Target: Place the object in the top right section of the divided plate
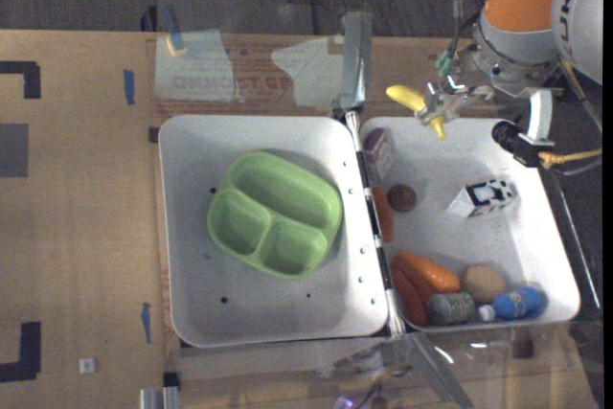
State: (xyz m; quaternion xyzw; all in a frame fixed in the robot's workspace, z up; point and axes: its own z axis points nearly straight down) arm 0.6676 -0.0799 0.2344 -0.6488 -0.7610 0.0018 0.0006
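Blue-capped plastic bottle lies nearest you; your hand grips a yellow toy banana above the right white bin

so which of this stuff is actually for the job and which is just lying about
For the job: banana at the claw; green divided plate.

Lying about: carrot, milk carton, potato, blue bottle, brown ball.

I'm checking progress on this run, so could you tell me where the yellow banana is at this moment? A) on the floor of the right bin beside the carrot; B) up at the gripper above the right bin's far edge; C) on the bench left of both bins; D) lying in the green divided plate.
B: the banana sits at the gripper over the far edge of the right bin, away from the divided plate.
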